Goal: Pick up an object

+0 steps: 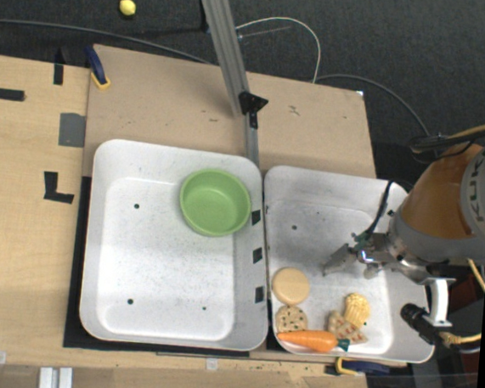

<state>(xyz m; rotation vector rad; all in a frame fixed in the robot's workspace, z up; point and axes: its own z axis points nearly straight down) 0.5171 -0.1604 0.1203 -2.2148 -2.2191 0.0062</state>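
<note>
Camera view: gripper (pixel 336 263) hangs low over the middle of the right bin (pixel 311 195), fingers drawn together with nothing between them. Pickable items cluster along that bin's near edge: round tan cookie (pixel 291 284), cracker (pixel 291 318), orange carrot (pixel 313 342), yellow corn piece (pixel 355 308). Green bowl (pixel 214 202) sits at the far right corner of the left bin (pixel 118 245).

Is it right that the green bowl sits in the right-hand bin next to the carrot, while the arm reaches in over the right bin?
Not quite. The camera view shows the green bowl in the left bin, apart from the carrot, which lies in the right bin near its front edge. The rest holds: the gripper reaches in over the right bin.
</note>
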